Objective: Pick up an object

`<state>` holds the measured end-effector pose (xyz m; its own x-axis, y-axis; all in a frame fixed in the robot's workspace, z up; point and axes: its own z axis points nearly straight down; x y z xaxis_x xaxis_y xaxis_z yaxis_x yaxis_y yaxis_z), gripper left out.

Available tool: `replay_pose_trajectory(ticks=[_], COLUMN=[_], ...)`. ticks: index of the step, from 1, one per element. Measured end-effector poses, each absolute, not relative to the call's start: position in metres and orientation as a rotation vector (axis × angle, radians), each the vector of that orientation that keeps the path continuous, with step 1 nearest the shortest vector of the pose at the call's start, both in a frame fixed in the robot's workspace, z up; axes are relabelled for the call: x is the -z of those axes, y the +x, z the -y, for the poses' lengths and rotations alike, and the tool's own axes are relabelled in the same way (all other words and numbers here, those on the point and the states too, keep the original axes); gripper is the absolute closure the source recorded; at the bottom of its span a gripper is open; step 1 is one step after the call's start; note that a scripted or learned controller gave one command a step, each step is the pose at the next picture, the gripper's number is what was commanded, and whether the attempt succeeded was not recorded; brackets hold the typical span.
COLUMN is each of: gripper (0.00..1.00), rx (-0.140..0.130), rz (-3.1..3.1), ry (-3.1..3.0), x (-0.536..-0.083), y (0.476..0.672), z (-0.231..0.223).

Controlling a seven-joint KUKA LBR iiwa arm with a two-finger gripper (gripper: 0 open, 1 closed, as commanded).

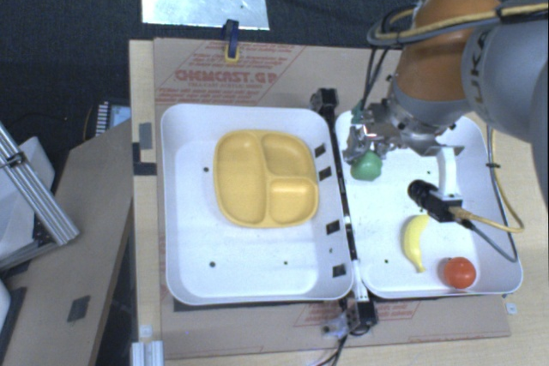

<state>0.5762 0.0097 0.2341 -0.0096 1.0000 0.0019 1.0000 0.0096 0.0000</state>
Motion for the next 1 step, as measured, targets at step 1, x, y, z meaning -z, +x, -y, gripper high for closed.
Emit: replay_pose_trajectory(ticks=[1], gripper=[1.00], rx=[0.002], rz=[2.231], ry=[-2.211], x=[-0.2414], y=[0.5624], z=[-0.0640])
